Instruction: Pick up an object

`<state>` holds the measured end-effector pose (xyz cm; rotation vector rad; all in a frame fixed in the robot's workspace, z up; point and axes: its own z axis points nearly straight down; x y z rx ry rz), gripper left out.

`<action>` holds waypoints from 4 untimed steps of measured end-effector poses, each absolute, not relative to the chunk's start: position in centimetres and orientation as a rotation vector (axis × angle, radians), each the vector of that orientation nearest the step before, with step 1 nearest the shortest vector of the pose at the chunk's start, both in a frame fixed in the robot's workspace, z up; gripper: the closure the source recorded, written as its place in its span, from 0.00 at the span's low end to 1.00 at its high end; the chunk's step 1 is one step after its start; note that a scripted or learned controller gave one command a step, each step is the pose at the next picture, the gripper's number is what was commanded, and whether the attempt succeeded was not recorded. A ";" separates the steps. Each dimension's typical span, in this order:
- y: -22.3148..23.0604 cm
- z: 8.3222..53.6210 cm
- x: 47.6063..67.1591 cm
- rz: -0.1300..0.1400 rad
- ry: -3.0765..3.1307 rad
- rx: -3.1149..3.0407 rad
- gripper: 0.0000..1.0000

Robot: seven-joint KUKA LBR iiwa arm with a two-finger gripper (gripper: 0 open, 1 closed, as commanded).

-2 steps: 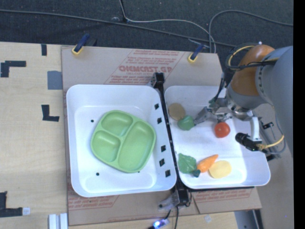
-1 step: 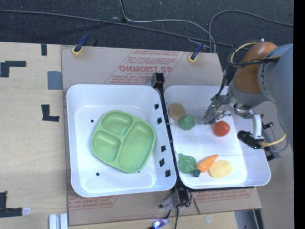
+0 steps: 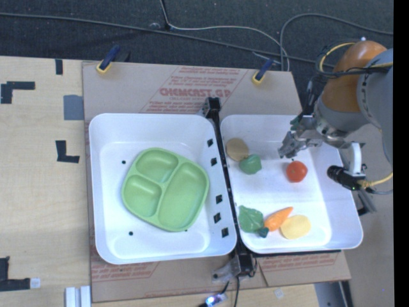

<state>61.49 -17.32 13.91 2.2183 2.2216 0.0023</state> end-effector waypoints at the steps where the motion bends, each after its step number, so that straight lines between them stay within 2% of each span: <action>1: -16.3 19.6 61.6 0.004 2.222 2.216 1.00; 2: -16.2 24.3 61.7 0.003 2.221 2.217 1.00; 4: -3.8 23.8 63.1 -0.001 2.230 2.215 1.00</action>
